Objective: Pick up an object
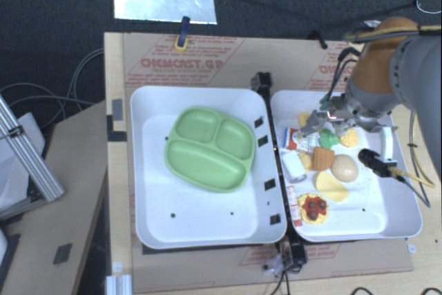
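Claw (324,117) of mine hangs over the toy food at 12 o'clock in the right bin (397,217); whether it is released or clenched, I cannot tell.
My arm bends down from 3 o'clock, wrist low. The orange piece (322,158) beside the egg (344,167) looks light, stiff and a little slippery, I think; I would take it across its short sides.

The grey arm (407,72) runs off the frame's right edge, its claw (330,115) too small among the toy foods (324,169) to read, over the right bin (366,221) on the worktop (207,62); a yellow piece (304,119) lies half hidden beneath it.
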Tool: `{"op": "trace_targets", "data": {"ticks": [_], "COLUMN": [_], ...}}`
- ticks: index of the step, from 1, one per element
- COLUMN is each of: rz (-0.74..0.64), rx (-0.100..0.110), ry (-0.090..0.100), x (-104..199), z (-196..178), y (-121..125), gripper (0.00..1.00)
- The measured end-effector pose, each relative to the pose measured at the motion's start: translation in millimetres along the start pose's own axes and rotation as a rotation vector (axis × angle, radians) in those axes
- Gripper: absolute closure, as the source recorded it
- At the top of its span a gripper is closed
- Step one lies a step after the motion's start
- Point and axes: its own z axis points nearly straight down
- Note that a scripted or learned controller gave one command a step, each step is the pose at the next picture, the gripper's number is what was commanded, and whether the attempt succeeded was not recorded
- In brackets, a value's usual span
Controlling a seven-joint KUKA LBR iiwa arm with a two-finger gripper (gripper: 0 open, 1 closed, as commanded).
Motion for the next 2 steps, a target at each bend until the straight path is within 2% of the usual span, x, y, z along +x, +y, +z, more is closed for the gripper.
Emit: {"op": "trace_targets", "data": {"ticks": [1,2], "rz": [-0.001,-0.001], "rx": [-0.008,-0.014], "ry": [0.001,0.002], "x": [0,1], "z": [14,2], "y": [3,5], "gripper": [0.00,1.00]}}
